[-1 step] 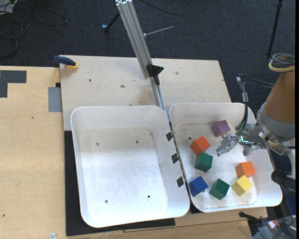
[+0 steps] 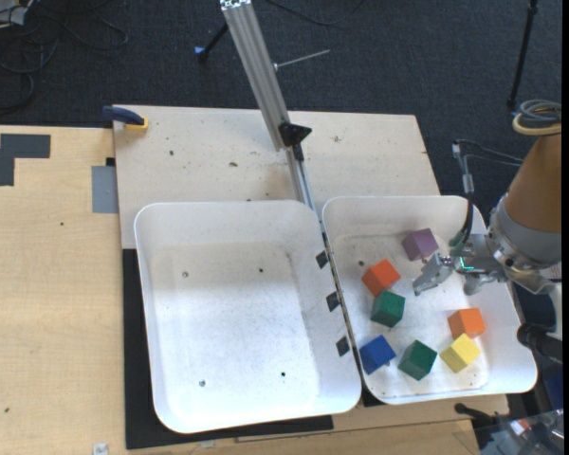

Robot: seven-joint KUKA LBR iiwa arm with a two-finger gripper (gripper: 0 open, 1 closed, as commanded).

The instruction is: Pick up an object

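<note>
Low over the right bin, arm's jaws open, empty, beside purple cube.

I see the bench as a pale board speckled with small dark marks, set at a slight angle. Two shallow white bins rest directly on it, side by side and touching along their inner edges. The left bin is the larger in my view. The right bin sits against it, with small black clips along the shared edge. A dark mat shows under the left bin's near and left edges. A blue-and-yellow clamp lies at the bench's far left corner. A slanted aluminium post meets the bench behind the bins.
</note>
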